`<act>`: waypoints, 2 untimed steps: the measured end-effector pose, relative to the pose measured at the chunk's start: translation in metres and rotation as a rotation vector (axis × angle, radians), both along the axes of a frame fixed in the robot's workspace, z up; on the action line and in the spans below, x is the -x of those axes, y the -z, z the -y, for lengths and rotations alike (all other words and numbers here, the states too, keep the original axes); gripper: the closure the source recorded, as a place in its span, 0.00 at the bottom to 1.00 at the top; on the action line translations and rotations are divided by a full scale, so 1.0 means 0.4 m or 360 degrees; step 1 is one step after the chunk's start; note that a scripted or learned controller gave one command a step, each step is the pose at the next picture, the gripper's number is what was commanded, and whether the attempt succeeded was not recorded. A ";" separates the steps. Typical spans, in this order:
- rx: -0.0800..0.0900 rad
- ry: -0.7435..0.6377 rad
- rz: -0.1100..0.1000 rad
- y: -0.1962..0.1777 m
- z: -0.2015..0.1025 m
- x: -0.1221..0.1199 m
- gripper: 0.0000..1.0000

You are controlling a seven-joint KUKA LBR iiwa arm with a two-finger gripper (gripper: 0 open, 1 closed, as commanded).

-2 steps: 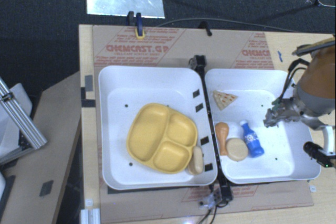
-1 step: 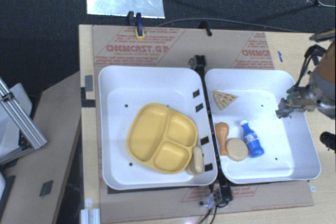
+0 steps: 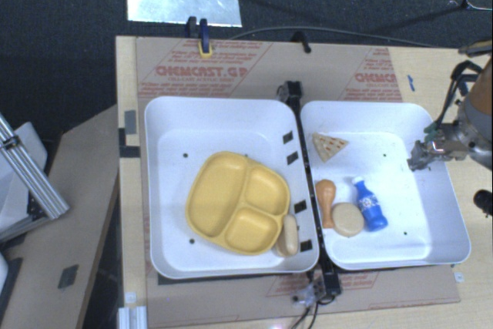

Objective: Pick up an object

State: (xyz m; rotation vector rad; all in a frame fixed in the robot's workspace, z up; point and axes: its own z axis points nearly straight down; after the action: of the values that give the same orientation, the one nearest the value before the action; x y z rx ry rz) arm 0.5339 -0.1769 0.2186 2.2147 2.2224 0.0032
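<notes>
**Claw waits at the edge of the right bin**

The blue bottle (image 3: 370, 204) lies in the right bin (image 3: 443, 239), near the middle. It is the closest toy to the claw (image 3: 422, 154). The bottle is left of the claw and a bit toward the front of the desk (image 3: 254, 58). Its long side runs from the white cap, which points to the back, down to its blue bottom at the front, a little tilted.

The claw is over the right rim of that bin. It holds nothing. I cannot tell how wide it is, because it is small and blurry here.

A round tan piece (image 3: 347, 219) touches the bottle on its left. An orange stick shape (image 3: 326, 200) stands just beside that. These could bump the claw if it comes in too far. A tan triangle (image 3: 329, 145) lies apart, near the back.

The left bin (image 3: 166, 166) has a yellow tray (image 3: 237, 203) and a small pale piece (image 3: 289, 235) at the tray's edge.
</notes>
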 end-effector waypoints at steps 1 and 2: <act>-0.0005 -0.0010 -0.0002 -0.030 -0.138 -0.001 1.00; -0.0005 -0.0011 -0.0004 -0.005 -0.283 -0.008 1.00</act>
State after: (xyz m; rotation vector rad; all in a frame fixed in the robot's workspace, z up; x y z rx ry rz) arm 0.5372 -0.0637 0.2205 2.2101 2.2326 0.0042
